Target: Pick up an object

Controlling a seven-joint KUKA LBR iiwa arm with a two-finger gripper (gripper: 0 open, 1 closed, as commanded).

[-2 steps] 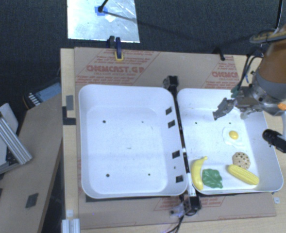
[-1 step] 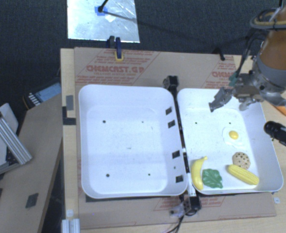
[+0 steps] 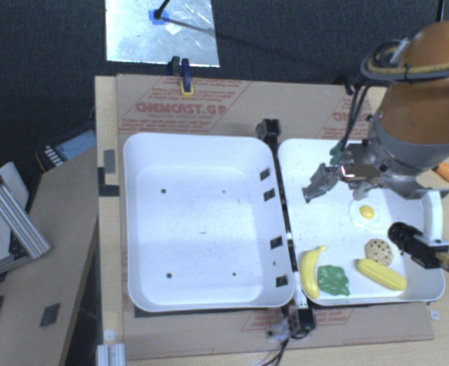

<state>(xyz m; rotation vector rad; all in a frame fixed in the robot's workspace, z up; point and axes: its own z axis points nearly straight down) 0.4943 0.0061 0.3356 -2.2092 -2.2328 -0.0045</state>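
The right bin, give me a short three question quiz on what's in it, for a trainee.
1. True or false: the banana lies in the right bin.
2. Which lies nearest the gripper? A) fried egg B) cookie C) corn cob
3. What green thing lies beside the banana?

Key: 1 true; 2 A; 3 the green leafy piece.

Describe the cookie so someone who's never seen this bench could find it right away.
Start at the right-hand white bin and go to its near edge, where toy foods sit in a row. The cookie is the small round tan disc with dark specks, between the fried egg and the corn cob; its neighbours are white, yellow or green.
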